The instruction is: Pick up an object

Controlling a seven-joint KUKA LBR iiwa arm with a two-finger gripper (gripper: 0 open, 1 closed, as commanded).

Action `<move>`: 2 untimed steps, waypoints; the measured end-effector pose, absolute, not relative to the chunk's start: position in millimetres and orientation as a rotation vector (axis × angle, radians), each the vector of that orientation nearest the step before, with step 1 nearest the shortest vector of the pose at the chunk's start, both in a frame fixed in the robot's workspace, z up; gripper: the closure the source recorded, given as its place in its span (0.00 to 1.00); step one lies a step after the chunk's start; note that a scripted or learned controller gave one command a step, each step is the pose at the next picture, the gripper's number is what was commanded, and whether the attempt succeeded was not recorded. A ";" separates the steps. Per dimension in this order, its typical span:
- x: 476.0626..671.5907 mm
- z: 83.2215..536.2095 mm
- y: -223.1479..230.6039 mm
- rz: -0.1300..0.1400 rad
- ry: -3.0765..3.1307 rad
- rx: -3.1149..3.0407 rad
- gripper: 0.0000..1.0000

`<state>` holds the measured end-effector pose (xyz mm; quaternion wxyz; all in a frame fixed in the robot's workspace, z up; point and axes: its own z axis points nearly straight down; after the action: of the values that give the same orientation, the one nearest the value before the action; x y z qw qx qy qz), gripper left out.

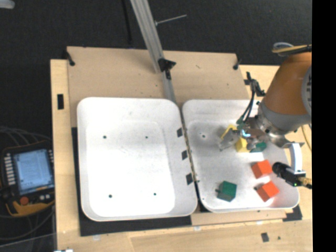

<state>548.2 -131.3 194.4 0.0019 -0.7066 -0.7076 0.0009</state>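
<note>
Camera view looks down on the gripper (229, 138), low in the right bin (210, 114). Whether its jaws are open or shut I cannot tell, nor whether anything sits between them. A yellow block (240, 145) lies just right of the jaws, partly hidden under the wrist. A green block (227, 191) sits well below them. Two orange blocks lie down and to the right: one (261, 169) nearer, the other (267, 191) farther. The left bin (89, 119) lies well to the left.

Two white bins (131, 106), two orange blocks (261, 168), one green block (227, 190), one yellow block (240, 145)
</note>
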 end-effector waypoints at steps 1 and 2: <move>549.2 197.0 -131.8 -0.002 -2.222 -2.223 0.00; 558.4 147.6 -131.9 0.005 -2.216 -2.224 0.00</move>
<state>558.4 -131.9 147.6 0.0010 -0.7084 -0.7059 0.0016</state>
